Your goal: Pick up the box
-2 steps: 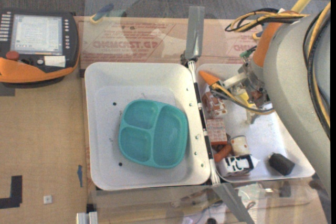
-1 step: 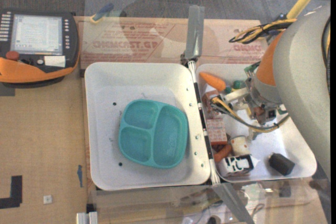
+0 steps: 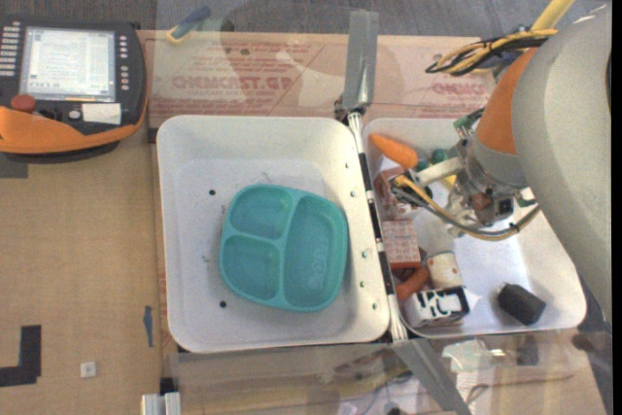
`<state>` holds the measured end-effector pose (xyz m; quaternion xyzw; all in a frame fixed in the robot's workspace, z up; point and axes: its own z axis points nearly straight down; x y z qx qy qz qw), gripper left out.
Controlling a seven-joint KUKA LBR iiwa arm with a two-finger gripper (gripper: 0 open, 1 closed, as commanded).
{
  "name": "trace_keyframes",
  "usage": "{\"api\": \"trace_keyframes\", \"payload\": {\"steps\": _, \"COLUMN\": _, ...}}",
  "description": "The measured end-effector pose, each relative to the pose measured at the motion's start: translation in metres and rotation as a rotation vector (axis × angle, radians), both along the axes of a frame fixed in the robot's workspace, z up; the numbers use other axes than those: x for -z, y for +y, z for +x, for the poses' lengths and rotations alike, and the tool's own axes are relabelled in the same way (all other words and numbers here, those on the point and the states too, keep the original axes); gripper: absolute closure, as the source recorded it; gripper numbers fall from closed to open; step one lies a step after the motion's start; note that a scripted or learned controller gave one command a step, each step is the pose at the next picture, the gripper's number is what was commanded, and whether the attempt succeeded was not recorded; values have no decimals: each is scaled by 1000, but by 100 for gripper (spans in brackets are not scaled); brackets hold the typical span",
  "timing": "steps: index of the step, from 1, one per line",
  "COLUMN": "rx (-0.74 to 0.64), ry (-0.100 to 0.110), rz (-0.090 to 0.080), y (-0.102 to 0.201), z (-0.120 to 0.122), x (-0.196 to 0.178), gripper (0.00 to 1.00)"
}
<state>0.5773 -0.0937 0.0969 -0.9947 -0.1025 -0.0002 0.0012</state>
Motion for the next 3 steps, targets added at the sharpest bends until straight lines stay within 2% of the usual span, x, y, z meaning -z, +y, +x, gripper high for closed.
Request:
{"api": "trace_keyframes", "payload": {"steps": 1, "rx": -154, "ry": -1, "rz": -2, "y": -2, "z": 73, "x": 11, "gripper": 100}}
{"api": "trace_keyframes", "payload": {"steps": 2, "rx": -143, "ry": 16, "rz": -3, "y": -10, "z": 69, "x": 10, "gripper": 0}}
{"api": "trace_keyframes", "payload": {"steps": 3, "rx": -143, "ry": 16, "rz": -3, "y": -10, "z": 69, "x": 10, "gripper": 0}}
